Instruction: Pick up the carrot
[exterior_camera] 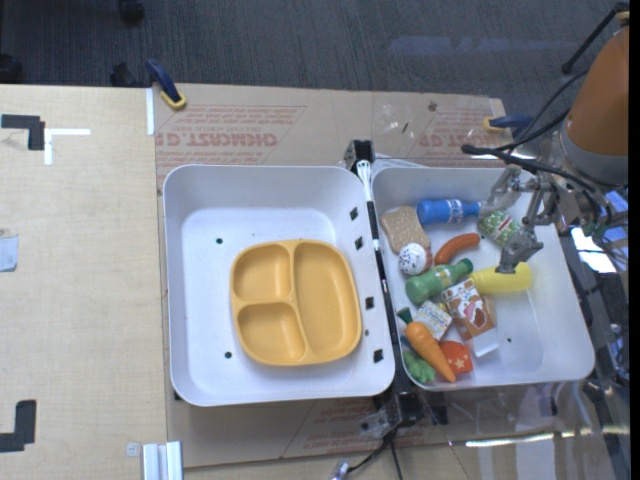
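The gripper [515, 253] hangs over the far right part of the right bin [560, 363], its tips just above the yellow corn cob [503, 281]; whether it is released or clenched cannot be told. Judged step: approach, nothing grasped. The carrot [432, 349] lies well apart, at the bin's near-left corner, slanted, beside a green vegetable [418, 369] and a red item [458, 357]. The next move calls for travel toward that corner, then a descent aligned across the carrot's long axis. The left bin [190, 298] holds a yellow divided plate [296, 302].
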